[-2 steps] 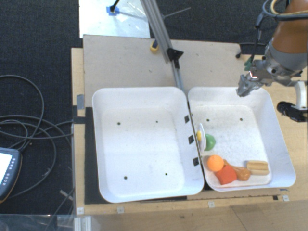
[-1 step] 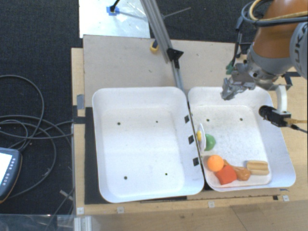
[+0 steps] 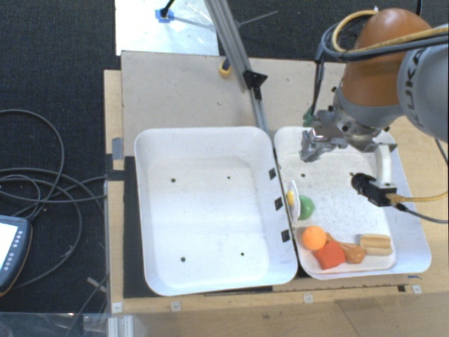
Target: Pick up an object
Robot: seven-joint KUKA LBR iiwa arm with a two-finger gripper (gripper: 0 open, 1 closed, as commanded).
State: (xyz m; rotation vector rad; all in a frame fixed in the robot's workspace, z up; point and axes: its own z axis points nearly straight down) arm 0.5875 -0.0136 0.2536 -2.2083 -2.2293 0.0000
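My gripper (image 3: 310, 151) hangs over the far left part of the right bin (image 3: 414, 255), above bare bin floor. Nothing shows between its fingers. Well in front of it, along the bin's near side, lie a green ball (image 3: 306, 207), an orange ball (image 3: 314, 238), a red block (image 3: 329, 255), an orange carrot-like piece (image 3: 352, 252) and a tan bread-like piece (image 3: 375, 243). A small yellow piece (image 3: 291, 199) leans on the bin's left wall beside the green ball.
The left bin (image 3: 151, 146) sits beside the right one, their walls touching. A slanted grey pole (image 3: 231, 41) crosses the back of the bench. A black fitting with a cable (image 3: 372, 188) hangs from the arm over the right bin. Cables lie on the floor at left.
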